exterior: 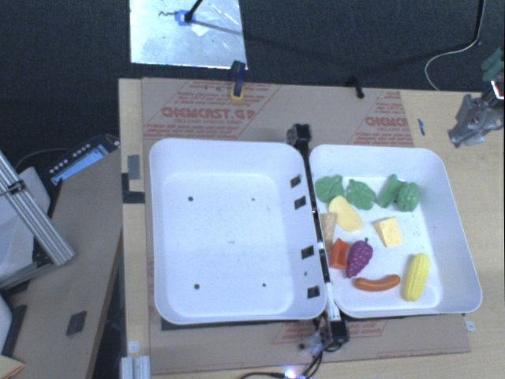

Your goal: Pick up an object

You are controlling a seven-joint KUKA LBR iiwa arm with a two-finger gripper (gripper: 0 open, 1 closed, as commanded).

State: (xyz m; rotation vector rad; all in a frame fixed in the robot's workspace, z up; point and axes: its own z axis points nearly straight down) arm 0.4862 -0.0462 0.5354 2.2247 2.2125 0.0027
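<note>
The grey metal gripper [476, 122] hovers beyond the right white plastic bin [454, 204] of toy food [371, 231]; its opening cannot be told. The pick looks unstarted: it must next descend over one piece.

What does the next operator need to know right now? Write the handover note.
Gripper: up at the far right edge of the view, outside both bins, above the bench. Nothing seen between its fingers; whether they are open or shut cannot be told.

Objects: all in the right bin. Green pieces along the far side, yellow lemon-like piece, cheese wedge, purple grapes, orange-red piece, sausage, corn cob.

Done: nothing picked yet.

Left: bring the arm over the right bin, descend, grasp one object, lift. The corn looks like an easy choice, with some free space around it.
</note>
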